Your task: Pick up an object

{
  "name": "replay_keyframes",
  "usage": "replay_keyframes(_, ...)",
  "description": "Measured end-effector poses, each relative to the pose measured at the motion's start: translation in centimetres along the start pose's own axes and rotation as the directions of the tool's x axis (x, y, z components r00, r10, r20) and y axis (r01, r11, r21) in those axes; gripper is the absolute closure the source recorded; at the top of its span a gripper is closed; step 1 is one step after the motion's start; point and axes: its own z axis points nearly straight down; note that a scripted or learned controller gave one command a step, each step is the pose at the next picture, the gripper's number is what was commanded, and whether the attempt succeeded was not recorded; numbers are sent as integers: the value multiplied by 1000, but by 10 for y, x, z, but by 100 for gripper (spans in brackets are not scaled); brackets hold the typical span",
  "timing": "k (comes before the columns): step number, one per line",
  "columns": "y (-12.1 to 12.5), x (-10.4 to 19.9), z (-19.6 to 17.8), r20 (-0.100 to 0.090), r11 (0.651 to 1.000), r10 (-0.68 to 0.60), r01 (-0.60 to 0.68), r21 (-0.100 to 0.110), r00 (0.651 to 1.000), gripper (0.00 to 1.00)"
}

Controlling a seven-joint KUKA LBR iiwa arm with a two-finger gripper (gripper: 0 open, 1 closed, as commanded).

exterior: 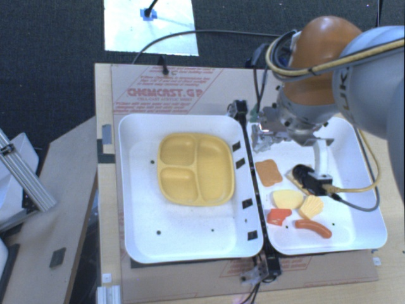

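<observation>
Gripper (262,135) close beside the divider (248,170); open or closed, impossible to tell. Orange slice (268,171) just camera-side of it, lying flat: easy to miss, or to clip the divider instead.

Arm (373,75) cut by right edge — it covers far corner of right bin (361,223)

You get bright, even light from above, white bins (142,230) nearly washed out, soft faint shadows, arm (380,68) slightly blurred.
</observation>
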Motion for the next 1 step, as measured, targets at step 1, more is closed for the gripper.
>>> replay_keyframes(1, -7, 53, 11, 0, 1000, 0, 0, 0, 1000, 100)
